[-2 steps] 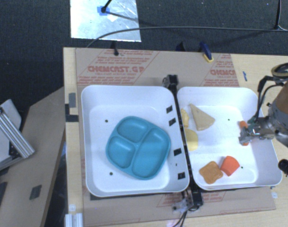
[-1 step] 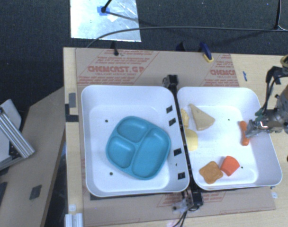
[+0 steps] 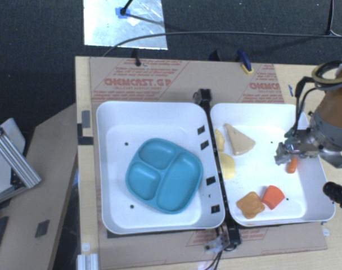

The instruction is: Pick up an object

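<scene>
Cardboard covers the worktop (image 3: 160, 77) under both white bins. At the right bin's (image 3: 314, 210) far right side sits a small orange piece (image 3: 292, 165), directly below the gripper (image 3: 288, 152), and whether the fingers are spread or pinching it, I cannot tell. It looks stubby, bright orange, partly hidden by the metal. Nearby, toward the front, lie a red-orange block (image 3: 273, 196) and a tan-orange lump (image 3: 250, 204), touching. Further left, a pale wedge (image 3: 239, 141) and yellow pieces (image 3: 226, 166) hug the divider. Over in the left bin (image 3: 112, 151), a blue divided plate (image 3: 164, 174) rests alone.
</scene>
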You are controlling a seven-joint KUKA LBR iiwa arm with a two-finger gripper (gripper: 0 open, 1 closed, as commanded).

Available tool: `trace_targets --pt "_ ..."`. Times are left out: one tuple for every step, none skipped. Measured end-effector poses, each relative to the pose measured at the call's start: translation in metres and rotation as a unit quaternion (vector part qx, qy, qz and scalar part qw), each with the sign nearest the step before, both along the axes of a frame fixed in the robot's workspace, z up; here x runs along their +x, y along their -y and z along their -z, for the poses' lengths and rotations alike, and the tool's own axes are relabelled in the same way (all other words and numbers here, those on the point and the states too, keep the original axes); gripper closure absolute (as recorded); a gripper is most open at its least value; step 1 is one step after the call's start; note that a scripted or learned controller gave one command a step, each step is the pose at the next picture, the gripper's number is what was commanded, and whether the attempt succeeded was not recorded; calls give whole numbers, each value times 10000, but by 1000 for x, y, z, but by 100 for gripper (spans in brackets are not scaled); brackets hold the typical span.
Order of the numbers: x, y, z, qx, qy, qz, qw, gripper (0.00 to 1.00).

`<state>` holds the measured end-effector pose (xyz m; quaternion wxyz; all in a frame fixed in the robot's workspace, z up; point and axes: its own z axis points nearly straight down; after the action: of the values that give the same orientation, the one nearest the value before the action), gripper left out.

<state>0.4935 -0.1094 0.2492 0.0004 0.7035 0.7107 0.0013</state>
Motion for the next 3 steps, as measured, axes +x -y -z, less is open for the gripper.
trace_targets --pt "7 -52 13 1 -2 1 10000 100" --pt "1 -111 9 4 -4 -8 10000 100" --pt "1 -164 3 4 -6 -7 10000 100"
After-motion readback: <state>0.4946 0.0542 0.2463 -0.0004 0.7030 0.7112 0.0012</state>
